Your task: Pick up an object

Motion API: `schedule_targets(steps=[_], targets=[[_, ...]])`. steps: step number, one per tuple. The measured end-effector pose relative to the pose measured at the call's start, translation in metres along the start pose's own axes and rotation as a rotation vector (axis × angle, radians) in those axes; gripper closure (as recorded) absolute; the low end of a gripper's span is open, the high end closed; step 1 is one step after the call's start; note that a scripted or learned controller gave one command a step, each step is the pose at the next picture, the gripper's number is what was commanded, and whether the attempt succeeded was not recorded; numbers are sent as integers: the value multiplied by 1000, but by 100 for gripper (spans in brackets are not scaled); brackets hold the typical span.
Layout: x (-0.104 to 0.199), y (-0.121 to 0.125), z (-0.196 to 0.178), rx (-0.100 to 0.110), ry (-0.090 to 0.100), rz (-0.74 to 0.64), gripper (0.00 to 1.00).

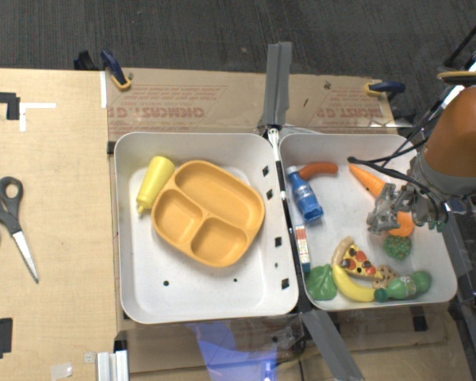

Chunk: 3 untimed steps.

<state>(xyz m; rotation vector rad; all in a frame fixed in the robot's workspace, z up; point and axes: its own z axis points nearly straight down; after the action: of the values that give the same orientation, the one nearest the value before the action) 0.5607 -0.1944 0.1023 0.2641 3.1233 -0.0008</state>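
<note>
My gripper (pixel 381 213) hangs low over the right side of the right bin (pixel 333 139), below the orange band of the arm. A small orange piece (pixel 404 226) lies right beside it, partly covered by the wrist. A green broccoli piece (pixel 397 248) sits just below that. An orange carrot (pixel 367 178) lies up and to the left of the gripper. A banana (pixel 351 284) and a pizza slice (pixel 358 262) rest near the bin's front, flanked by a green leafy toy (pixel 320 282) and a green bottle-like toy (pixel 404 286).
A blue bottle (pixel 305 196), a red sausage (pixel 318 169) and a thin tube (pixel 301 243) lie by the right bin's left wall. The left bin (pixel 206 296) holds a yellow divided tray (pixel 209 213) and a yellow bottle (pixel 153 181). Scissors (pixel 12 221) lie at far left.
</note>
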Motion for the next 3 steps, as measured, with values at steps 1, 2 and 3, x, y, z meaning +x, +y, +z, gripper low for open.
schedule_targets(steps=[1,2,3], targets=[[0,0,0,0,0,0,0],[-1,1,-10,0,-5,-2,100],[-1,1,-10,0,-4,-2,0]])
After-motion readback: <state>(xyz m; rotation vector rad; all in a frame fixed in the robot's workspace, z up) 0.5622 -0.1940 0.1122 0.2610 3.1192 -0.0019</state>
